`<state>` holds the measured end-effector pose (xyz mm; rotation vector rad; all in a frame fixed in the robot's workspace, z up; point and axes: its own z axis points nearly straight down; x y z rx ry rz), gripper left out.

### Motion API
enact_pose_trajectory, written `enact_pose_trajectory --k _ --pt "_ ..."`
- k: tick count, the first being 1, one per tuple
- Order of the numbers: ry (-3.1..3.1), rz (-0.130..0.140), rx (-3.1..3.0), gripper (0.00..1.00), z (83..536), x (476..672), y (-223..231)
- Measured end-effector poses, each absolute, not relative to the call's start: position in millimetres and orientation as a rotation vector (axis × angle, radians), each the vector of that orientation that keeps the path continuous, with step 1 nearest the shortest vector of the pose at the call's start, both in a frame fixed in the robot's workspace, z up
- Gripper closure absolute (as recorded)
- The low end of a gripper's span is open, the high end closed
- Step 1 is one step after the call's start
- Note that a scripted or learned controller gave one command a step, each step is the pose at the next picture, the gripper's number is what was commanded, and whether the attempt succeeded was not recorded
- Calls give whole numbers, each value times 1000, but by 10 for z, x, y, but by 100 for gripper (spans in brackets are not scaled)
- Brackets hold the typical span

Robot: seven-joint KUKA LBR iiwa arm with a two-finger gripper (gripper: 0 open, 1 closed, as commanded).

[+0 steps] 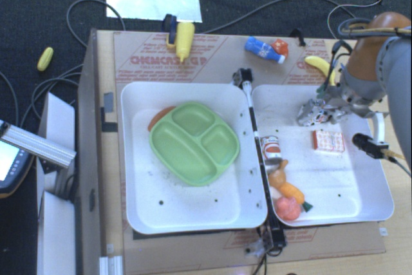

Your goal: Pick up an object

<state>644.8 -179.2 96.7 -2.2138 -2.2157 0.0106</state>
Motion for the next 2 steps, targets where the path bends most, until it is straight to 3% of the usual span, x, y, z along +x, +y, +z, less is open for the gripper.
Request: enact_pose_trajectory --k 1,2 --pt "-2211 14 -2198 100 1060 6437 -1761" --pt "-2184 66 -2198 100 958 6567 -1001"
